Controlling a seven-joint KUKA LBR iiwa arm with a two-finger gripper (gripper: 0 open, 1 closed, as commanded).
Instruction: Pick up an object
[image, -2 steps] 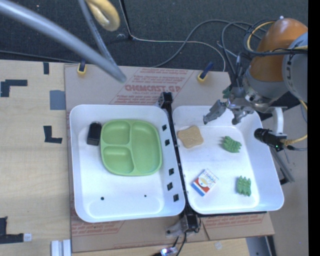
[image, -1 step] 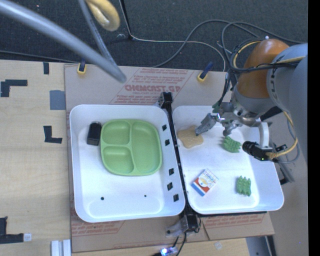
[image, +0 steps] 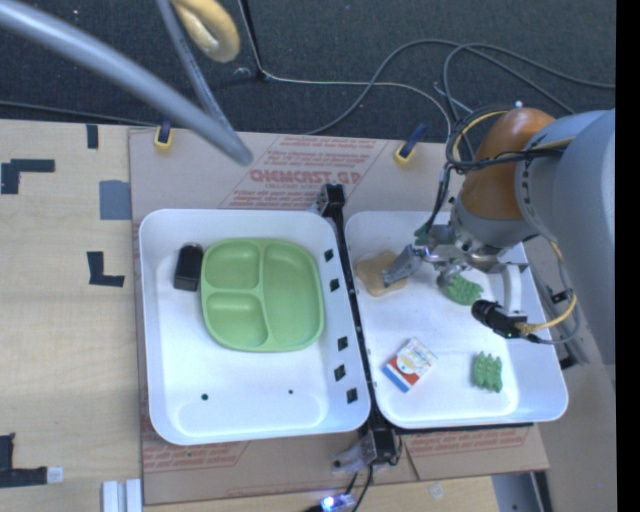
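The grey arm with the orange band (image: 505, 160) is reaching in over the right shallow white bin (image: 530, 405), and its hand (image: 405, 268) is sitting low near that bin's far left corner. The hand's tips are resting against a flat tan, cardboard-like piece (image: 375, 270) lying by the bin's left wall; whether the hand is clenched, released or grasping that piece, I cannot tell.

A green leafy plastic object (image: 462, 291) is lying just beside the wrist, toward the bin's middle. A small white carton with red and blue print (image: 409, 363) is lying near the bin's near edge, left of centre. A small dark green ridged block (image: 487, 371) is lying well right of the carton, near the near right corner.

In the left shallow white bin (image: 170, 400), a light green three-compartment plastic tray (image: 263, 295) is lying flat at the centre, with a small black block (image: 188, 267) touching its left edge.
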